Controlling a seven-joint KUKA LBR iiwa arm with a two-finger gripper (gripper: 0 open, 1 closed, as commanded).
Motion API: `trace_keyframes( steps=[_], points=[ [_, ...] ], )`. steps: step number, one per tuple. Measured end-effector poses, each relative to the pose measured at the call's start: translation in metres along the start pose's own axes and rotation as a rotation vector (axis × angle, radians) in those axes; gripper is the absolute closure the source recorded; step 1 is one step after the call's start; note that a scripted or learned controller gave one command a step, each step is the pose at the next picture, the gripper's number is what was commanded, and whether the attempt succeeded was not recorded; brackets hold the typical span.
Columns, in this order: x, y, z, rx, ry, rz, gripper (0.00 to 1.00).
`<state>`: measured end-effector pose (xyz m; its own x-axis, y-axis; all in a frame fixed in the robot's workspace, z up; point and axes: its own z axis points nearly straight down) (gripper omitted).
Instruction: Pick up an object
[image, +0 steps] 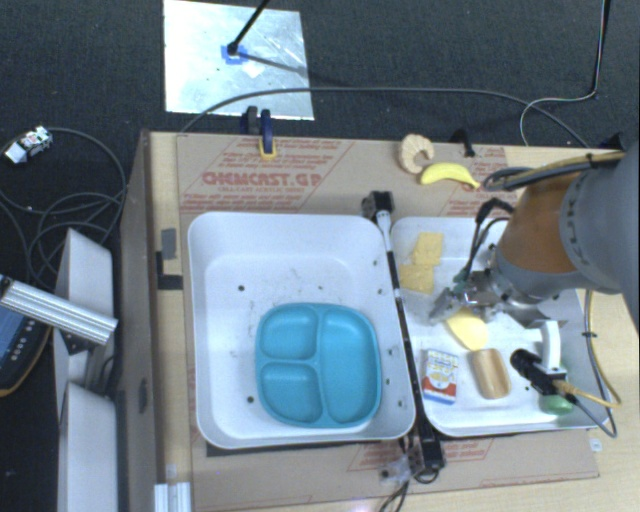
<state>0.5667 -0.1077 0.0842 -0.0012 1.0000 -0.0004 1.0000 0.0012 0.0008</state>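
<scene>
My gripper (456, 300) is low in the right bin (570, 420), near its left-middle. It hangs just above the upper left edge of a pale yellow rounded piece (468, 331). Nothing shows as held in it. Two yellow cracker-like squares (423, 263) lie at the bin's upper left. A small white, orange and blue carton (440, 375) lies near the front. A tan cylinder (489, 372) lies beside the carton. A small green thing (556, 404) sits at the front right corner.
The left bin (230, 250) holds a blue divided plate (318, 364). On the bench behind the right bin lie a banana (448, 176) and a beige ring-shaped piece (415, 152). The arm (560, 235) covers the right bin's back right part.
</scene>
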Motion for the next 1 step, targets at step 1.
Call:
trace_keyframes(
  steps=[1],
  points=[
    [-0.0001,0.0008,-0.0106,-0.002,0.000,-0.001,1.00]
  ],
)
